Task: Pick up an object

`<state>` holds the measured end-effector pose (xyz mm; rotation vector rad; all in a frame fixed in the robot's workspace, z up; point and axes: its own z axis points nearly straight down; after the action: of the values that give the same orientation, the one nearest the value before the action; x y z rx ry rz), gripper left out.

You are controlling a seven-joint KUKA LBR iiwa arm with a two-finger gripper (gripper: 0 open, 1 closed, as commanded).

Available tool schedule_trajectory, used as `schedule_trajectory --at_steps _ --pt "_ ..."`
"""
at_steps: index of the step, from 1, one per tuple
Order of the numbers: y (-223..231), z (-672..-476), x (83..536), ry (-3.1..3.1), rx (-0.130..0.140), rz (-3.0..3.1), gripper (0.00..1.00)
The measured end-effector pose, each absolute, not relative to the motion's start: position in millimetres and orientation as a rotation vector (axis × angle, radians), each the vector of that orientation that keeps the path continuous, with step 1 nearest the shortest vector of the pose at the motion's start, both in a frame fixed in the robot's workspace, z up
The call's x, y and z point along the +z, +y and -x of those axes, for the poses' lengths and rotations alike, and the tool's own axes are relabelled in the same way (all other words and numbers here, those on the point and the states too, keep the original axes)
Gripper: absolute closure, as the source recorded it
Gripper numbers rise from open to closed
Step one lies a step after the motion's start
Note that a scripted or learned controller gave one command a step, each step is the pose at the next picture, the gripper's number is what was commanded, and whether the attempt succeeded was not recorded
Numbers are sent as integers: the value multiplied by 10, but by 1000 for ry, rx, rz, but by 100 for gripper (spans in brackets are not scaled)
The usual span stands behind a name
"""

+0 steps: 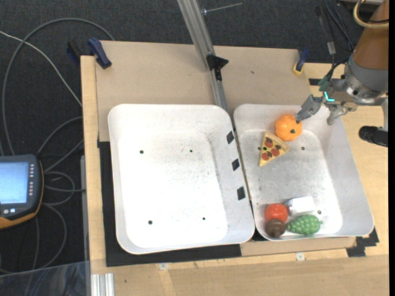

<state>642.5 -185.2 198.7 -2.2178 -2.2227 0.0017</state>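
My gripper hangs over the far right corner of the right bin. Its two fingers are spread open with nothing between them. An orange round fruit lies just left of and below the left finger, apart from the gap. A pizza slice lies next to the fruit, toward the bin's middle. At the near edge of the same bin sit a red tomato, a brown piece, a green bumpy piece and a white block.
The left bin stands beside the right one. A metal pole slants down to the gap between the bins. Blue clamps grip the bench's back edge. A handheld pendant lies off the bench at left.
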Motion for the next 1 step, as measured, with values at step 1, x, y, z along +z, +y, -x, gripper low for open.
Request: schedule_trajectory --at_steps 1 --pt "-1915 -6347 1497 -2216 6 2218 0"
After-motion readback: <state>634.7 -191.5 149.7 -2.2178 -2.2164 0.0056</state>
